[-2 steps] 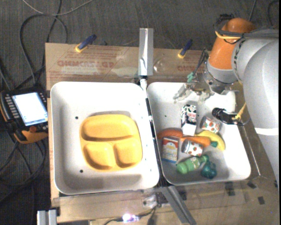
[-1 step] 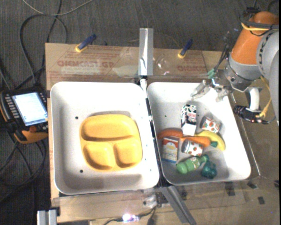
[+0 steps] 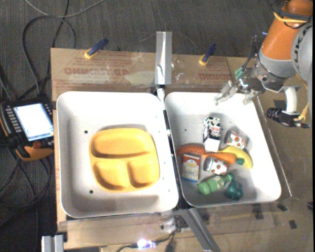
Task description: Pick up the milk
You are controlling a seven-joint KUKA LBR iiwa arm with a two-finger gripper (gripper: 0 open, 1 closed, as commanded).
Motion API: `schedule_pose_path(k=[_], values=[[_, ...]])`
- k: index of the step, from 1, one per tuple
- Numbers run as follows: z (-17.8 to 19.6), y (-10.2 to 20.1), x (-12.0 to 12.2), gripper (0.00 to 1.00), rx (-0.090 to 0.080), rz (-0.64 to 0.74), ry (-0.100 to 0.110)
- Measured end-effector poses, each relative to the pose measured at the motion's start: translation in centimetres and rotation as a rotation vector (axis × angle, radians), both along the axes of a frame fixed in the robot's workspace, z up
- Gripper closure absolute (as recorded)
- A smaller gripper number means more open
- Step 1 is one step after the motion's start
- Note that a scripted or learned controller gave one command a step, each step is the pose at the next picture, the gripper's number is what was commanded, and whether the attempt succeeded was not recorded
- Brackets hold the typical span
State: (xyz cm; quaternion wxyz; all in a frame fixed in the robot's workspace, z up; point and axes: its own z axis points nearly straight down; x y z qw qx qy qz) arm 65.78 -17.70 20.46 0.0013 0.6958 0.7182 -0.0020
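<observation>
Gripper hangs over the far right corner of the right bin, fingers spread apart, nothing btwn them. Milk, a small carton w/ black-and-white cow spots, lies in the upper-mid part of that bin, well apart from the gripper, toward the near side. It heads a tight heap: just beside it on the right a small red-and-white pack; below it a carrot, a banana, another small red-dotted pack, an orange-labelled carton; a green bottle nearest the front. Left bin holds a yellow divided tray. Risks, as I judge: neighbours crowd the milk on its right and lower sides, so a finger could land on the red-and-white pack or wedge against it and grab the wrong item; carton looks to be lying at a tilt, may slip or twist out on closing; a descent off-centre just shoves it into the heap.
</observation>
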Motion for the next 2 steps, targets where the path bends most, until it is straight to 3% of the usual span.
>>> schedule_pose_path(k=[1, 2], values=[[-10.90, 4.40, -3.98, 0.00, 0.000, 0.021, -0.004], [-9.93, 4.53, -3.92, 1.00, 0.003, 0.023, -0.005]])
